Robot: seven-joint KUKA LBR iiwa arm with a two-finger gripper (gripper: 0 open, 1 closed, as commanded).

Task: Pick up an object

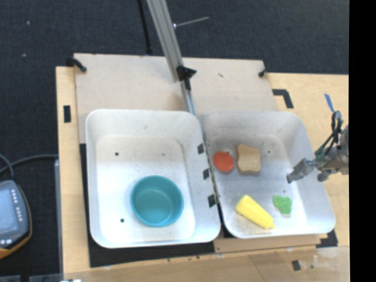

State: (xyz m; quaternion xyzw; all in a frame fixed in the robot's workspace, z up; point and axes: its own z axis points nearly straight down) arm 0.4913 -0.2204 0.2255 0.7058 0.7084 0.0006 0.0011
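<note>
Jaws [302, 172] over right bin's [305, 135] rim.

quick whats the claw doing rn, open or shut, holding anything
claw: at the right rim of the right bin, above the green piece; nothing seen in it, open or shut cannot be told

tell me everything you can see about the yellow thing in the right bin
The yellow object is a smooth, elongated block, plastic or foam by its look, resembling a wedge of toy food. It lies flat on the floor of the right bin, near the front edge, slanting from upper left to lower right. A small green object sits just to its right, apart from it. Nothing touches it but the bin.
</note>
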